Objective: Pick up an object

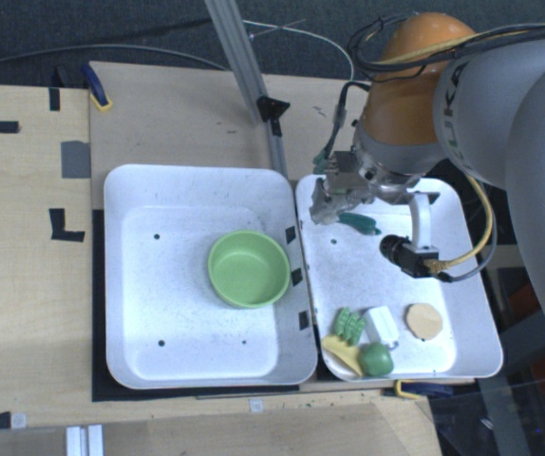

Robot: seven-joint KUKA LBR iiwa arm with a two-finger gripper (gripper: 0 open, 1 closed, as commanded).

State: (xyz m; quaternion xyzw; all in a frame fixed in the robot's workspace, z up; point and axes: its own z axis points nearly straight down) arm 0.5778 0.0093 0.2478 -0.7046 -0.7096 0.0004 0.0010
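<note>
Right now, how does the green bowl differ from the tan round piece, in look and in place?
The green bowl is hollow and much larger; the tan round piece looks flat and small. The bowl lies alone in the left bin; the tan piece lies in the right bin, near several small items. The bowl is light green, the piece pale tan. Both are round.

One fixed camera hangs above the bench (26,255), tilted down at a slant, far enough back to take in both white bins: the left bin (140,255) and the right bin (462,340) (side by side across the middle). The arm (481,93) comes in from the picture's right, looming large near the lens.
</note>
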